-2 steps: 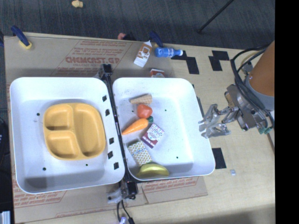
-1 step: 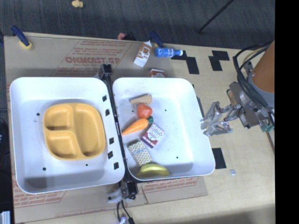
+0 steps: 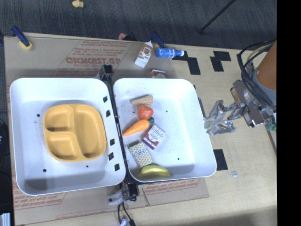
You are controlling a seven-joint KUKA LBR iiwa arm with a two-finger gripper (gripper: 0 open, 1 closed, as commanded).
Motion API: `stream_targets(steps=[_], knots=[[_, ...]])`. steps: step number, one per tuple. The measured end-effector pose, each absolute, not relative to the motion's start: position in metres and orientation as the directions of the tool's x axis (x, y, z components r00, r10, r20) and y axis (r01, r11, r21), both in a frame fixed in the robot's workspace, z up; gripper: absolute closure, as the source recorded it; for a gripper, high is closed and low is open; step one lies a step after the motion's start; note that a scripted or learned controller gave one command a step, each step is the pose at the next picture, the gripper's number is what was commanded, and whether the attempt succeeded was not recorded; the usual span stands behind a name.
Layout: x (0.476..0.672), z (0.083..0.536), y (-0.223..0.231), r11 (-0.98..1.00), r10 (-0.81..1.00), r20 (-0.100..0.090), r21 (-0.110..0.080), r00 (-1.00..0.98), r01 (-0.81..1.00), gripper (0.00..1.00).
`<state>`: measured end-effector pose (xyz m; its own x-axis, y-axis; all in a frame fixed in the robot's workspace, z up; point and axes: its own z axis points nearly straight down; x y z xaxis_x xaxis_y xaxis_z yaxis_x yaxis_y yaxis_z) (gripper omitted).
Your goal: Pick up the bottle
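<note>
Nearest the camera, a yellow banana [image 3: 154, 172] lies inside the right bin [image 3: 188, 140]. Beyond that bin's right edge, the gripper [image 3: 217, 120] hangs with fingers spread apart, holding nothing. Past the bin's far rim, the blue bottle [image 3: 168, 53] lies on the bench.

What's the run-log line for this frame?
phase: pre-grasp | hand: open, right of right bin, holding nothing | bottle: lying on bench behind right bin, untouched
</note>
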<state>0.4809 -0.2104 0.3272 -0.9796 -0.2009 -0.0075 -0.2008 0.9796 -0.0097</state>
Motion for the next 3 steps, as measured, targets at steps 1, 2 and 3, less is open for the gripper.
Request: stream_targets(steps=[1,2,3], knots=[[0.482,0.338,-0.21,0.98,-0.201,-0.01,-0.012,-0.98,-0.201,1.0],[0.483,0.349,-0.21,0.979,-0.201,-0.012,-0.015,-0.979,-0.201,1.0],[0.484,0.36,-0.21,0.979,-0.201,-0.014,-0.017,-0.979,-0.201,1.0]])
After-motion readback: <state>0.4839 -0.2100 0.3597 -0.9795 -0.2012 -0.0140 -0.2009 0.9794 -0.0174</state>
